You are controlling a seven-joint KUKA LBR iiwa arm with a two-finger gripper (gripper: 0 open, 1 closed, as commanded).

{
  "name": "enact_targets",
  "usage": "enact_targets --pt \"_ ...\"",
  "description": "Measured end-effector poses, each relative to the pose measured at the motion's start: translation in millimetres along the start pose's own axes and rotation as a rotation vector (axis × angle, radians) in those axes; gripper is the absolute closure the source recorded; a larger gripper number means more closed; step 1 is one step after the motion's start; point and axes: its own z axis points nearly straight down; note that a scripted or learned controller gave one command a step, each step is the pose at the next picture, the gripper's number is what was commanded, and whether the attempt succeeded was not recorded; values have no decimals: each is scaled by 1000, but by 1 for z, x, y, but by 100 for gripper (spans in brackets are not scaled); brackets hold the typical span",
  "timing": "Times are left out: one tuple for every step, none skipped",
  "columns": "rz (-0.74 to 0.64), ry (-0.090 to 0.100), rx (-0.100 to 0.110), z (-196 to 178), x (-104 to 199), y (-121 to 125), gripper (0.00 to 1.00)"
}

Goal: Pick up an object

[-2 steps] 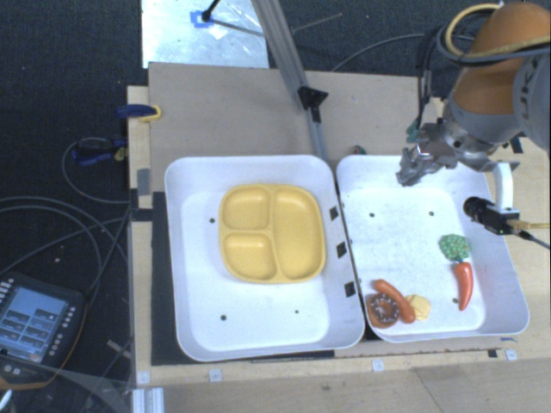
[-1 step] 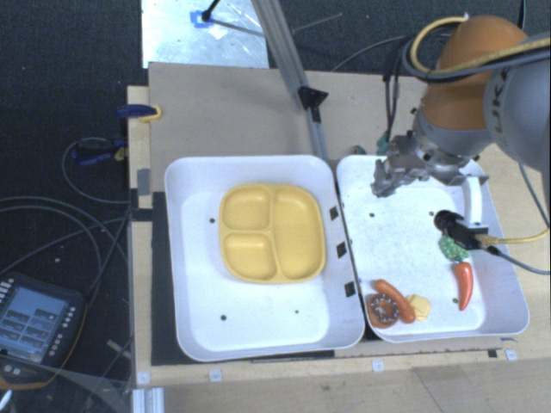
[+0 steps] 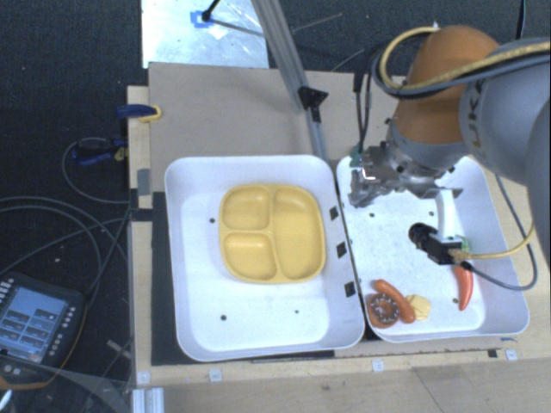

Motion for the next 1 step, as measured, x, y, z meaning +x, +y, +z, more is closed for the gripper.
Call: enact_targets --pt "-2 1 -2 -10 55 -11 100"
